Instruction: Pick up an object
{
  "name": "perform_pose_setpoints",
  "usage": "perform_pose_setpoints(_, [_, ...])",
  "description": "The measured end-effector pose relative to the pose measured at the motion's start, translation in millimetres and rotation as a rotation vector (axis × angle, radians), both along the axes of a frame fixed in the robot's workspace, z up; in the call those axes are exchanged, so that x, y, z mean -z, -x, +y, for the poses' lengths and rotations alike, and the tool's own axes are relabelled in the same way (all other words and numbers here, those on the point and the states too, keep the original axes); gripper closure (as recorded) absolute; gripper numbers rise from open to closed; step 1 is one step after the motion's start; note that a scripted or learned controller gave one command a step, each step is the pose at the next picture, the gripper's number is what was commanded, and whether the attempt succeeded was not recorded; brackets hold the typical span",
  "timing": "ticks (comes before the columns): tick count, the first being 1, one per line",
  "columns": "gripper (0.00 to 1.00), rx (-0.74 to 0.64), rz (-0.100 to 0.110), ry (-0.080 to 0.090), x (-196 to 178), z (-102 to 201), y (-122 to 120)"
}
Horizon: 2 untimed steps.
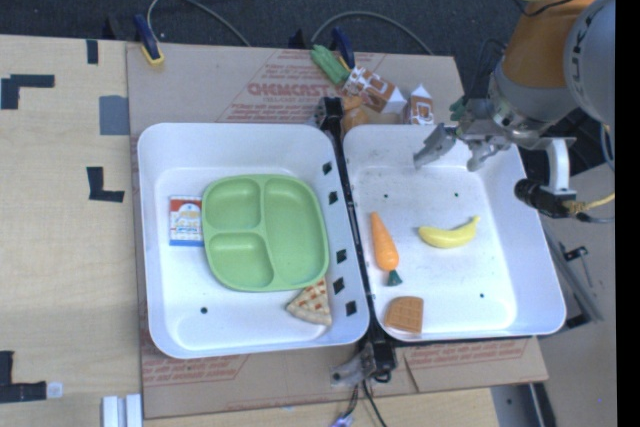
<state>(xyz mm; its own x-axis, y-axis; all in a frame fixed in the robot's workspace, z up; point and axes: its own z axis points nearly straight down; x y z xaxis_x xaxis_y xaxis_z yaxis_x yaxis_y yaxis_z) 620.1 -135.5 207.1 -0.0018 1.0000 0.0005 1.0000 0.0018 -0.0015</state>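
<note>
Foreground: waffle, a small orange-brown square, lies at the near edge of the right bin, closest to the camera.
Right bin: carrot rests just inside the divider; banana lies mid-bin, apart from the carrot and beyond the waffle.
Gripper: gripper hangs over the far part of the right bin, with nothing between the fingers.
Fingers: apart, one prong angled toward the divider, the other beside it.
Task's thing: any object would do; the banana looks the likeliest pick, sitting nearer the camera than the gripper, well apart from it and in open floor.
Step in hand: by the look of it, an approach, with no grasp yet made.
Risk: the banana's curved, smooth body could roll or squirt out if the fingers close off-centre; a descent from the present spot would likely close on bare bin floor.
Risk, carrot: it lies close to the divider, so a finger could strike the rim.
Left bin: green plate with three compartments, a small card at its left, a pizza slice by its near corner.
Beyond the bins: small cartons and a green clamp on the surface.
Obstruction: nothing stands between gripper and banana.
</note>
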Motion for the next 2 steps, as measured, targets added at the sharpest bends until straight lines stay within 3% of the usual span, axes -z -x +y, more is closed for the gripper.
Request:
perform_pose_setpoints(1, [0.00,0.001,-0.002,0.000,120.7,-7.0,41.8])
perform_pose_setpoints(2, [0.00,-0.002,-0.002,-0.001,22.3,101.6,50.1])
